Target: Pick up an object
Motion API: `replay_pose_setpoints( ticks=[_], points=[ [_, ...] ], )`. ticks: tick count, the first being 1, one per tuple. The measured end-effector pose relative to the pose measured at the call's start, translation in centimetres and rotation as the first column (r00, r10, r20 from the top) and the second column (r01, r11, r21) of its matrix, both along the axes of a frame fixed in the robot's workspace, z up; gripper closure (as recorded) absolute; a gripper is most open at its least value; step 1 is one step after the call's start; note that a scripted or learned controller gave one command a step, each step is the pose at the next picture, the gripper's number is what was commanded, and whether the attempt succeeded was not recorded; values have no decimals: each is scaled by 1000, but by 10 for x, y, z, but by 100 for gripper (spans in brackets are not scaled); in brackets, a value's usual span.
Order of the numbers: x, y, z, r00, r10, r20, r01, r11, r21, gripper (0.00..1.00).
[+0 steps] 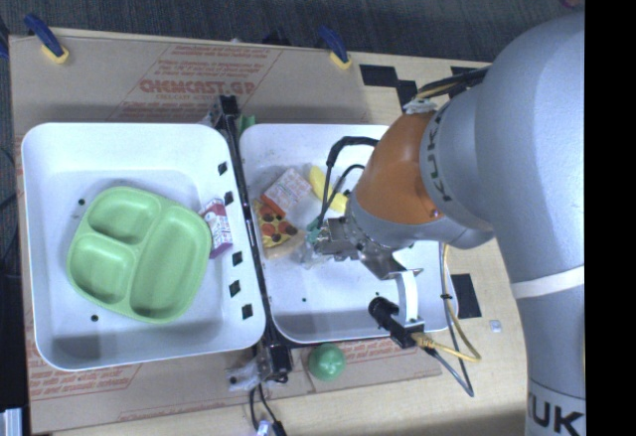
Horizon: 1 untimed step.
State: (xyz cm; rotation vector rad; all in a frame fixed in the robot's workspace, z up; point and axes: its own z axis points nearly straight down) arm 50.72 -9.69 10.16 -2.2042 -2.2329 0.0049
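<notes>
Brown cardboard (149, 76) lines your bench beneath two shallow white bins. Your gripper (320, 243) hangs low in the right bin (328, 320), just beside a red-and-yellow toy pizza slice (272, 221) and a pale rectangular packet (289, 190) near the dividing edge. Open floor lies toward the near rim. Left bin (50, 225): a green three-compartment plastic plate (139, 250).

Arm (477, 156): reaching in from the right, leaning over the right bin (298, 315).
Gripper (323, 243): hanging low in the right bin, just beside a pizza-slice toy (273, 222).
Pale packet (290, 190): lying near the toy, with a yellow item (320, 180) showing beside it.
Left bin (50, 225): holding a green divided plate (139, 253); a small wrapper (219, 223) is resting at the plate's right edge.
Green ball (325, 361): sitting on the bench below the right bin.
</notes>
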Motion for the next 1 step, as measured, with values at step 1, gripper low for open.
replay_pose_setpoints(
  ticks=[1],
  points=[
    [-30, -43, 98, 1000, -9, 7, 9, 1000, -2, 100]
  ],
)
